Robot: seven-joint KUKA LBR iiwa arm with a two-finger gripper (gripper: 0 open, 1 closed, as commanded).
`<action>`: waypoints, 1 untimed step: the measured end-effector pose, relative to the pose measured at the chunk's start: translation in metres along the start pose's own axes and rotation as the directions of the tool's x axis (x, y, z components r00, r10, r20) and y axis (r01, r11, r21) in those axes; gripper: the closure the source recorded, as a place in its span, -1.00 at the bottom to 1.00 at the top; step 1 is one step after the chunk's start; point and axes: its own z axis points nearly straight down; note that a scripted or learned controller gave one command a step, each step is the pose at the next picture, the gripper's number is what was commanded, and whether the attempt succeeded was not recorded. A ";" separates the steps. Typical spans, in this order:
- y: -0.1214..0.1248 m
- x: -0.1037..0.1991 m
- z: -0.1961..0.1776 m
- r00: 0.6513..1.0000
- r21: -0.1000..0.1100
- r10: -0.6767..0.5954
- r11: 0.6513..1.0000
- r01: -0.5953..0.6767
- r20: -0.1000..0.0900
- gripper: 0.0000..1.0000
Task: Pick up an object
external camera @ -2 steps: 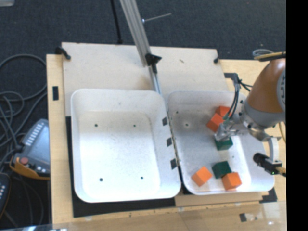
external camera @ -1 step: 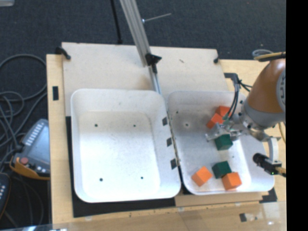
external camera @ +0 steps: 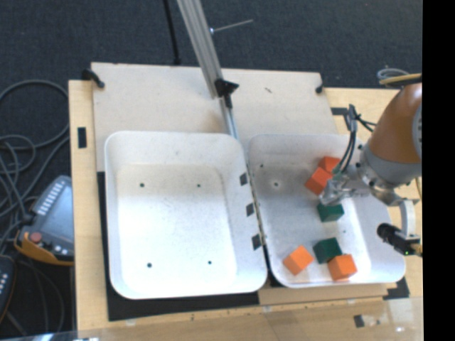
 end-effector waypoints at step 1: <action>0.000 0.000 0.001 1.000 0.001 0.000 1.000 0.000 0.000 -1.00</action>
